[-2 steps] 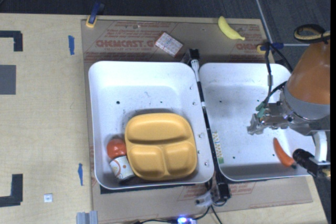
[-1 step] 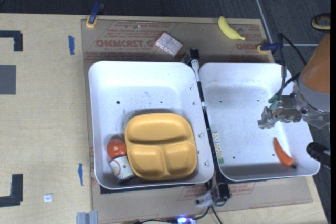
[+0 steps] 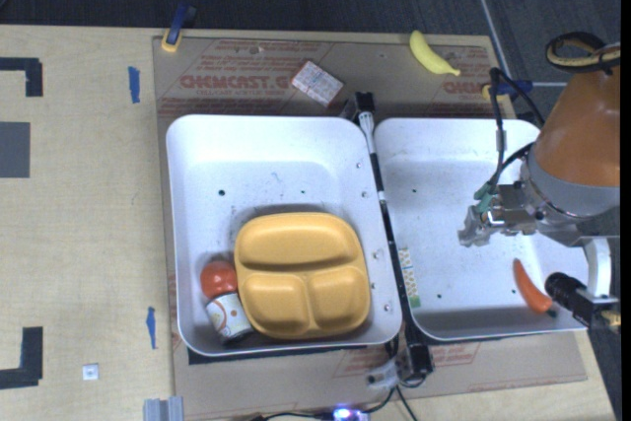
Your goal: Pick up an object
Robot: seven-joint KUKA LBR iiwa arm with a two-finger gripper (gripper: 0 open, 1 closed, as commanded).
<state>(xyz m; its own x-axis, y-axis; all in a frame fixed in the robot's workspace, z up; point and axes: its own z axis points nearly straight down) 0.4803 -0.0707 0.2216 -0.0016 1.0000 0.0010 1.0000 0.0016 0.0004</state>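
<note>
hand (image 3: 480, 224): one, low over the right bin, near its right side; whether it is open or closed cannot be told, and nothing is seen in it
arm (image 3: 582, 138): one, grey with an orange band, coming in from the right
right bin (image 3: 434, 163): one orange carrot (image 3: 533, 291) by its lower right corner, apart from the hand
left bin (image 3: 266, 153): one yellow divided tray (image 3: 301, 271); one orange and white toy (image 3: 224, 296) touching the tray's left side
bench (image 3: 79, 212): two white bins side by side; one banana (image 3: 432, 54) and one small patterned card (image 3: 315, 81) beyond them
</note>
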